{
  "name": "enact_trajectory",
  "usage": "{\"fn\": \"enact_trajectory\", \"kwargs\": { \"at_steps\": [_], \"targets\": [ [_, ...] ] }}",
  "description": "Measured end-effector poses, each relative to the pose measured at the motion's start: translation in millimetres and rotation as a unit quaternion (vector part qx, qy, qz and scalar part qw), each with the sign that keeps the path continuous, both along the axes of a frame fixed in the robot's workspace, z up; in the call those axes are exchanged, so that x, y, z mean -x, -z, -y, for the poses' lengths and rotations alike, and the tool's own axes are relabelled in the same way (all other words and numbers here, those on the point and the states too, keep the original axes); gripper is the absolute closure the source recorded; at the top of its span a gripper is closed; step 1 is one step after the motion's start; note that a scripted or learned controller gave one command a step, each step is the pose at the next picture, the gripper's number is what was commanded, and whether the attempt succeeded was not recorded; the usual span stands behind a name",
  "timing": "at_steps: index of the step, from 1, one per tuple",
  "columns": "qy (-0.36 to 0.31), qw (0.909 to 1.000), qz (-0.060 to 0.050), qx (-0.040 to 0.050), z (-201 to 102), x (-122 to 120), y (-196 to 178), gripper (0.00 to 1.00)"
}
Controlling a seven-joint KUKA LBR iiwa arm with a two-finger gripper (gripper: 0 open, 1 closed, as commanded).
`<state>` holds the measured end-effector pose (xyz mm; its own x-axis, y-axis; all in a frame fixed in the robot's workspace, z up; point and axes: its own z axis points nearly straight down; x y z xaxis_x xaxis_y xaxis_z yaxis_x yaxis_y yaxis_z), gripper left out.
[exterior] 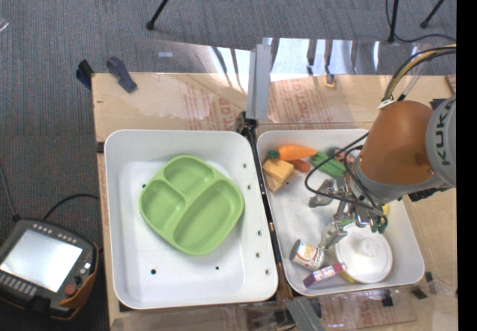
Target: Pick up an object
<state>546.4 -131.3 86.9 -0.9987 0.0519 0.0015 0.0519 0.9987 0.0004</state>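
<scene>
My gripper (325, 216) hangs low over the middle of the right bin (287, 206), below the orange wrist. Its fingers stand open, and between them I see nothing but white bin floor. Toys lie around it: an orange carrot (295, 151) and a yellow cheese wedge (276, 172) at the far left corner, and a green piece (328, 165) partly under the arm. A small can (308, 253), a pink and purple tube (326, 273) and a white round dish (367, 257) lie at the near side. The can lies just below the lower finger, apart from it.
The left bin (123, 247) holds a green divided plate (191, 203). A metal post (256, 91) rises between the bins at the back. A teach pendant (41, 262) sits on the floor at the lower left, and a blue clamp (119, 73) grips the bench's far left corner.
</scene>
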Motion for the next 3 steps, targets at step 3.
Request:
{"fn": "enact_trajectory", "kwargs": {
  "at_steps": [3],
  "targets": [
    [0.262, 0.9651, -0.001, 0.0000, 9.8, 20.1, 0.2, 0.00]
  ]
}}
